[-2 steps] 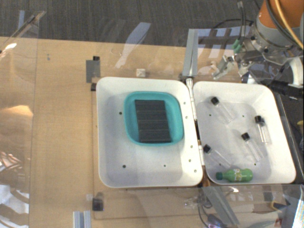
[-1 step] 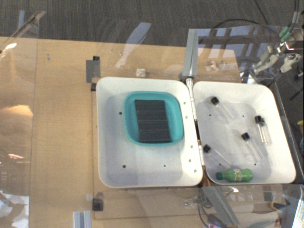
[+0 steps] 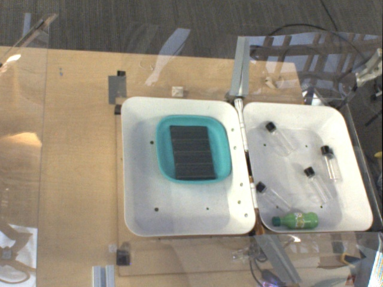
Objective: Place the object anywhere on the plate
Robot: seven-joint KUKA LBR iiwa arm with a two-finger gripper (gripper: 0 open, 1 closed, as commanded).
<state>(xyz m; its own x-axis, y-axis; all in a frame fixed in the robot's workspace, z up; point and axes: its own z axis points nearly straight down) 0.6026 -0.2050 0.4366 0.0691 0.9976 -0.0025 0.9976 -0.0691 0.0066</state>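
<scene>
Bench seen from above, with two white bins side by side. The left bin (image 3: 143, 211), at the frame's centre, holds a teal plate (image 3: 163, 151) in its upper half, and a dark ridged pad (image 3: 192, 152) lies on the plate. The right bin (image 3: 354, 187) holds four clear vials with black caps: one (image 3: 278, 135) upper left, one (image 3: 329, 162) at right, one (image 3: 317, 184) near the middle, one (image 3: 270, 195) lower left. A green bottle (image 3: 296, 220) lies on its side along that bin's lower edge. Whether my gripper is open, closed or holding anything, I cannot tell.
</scene>
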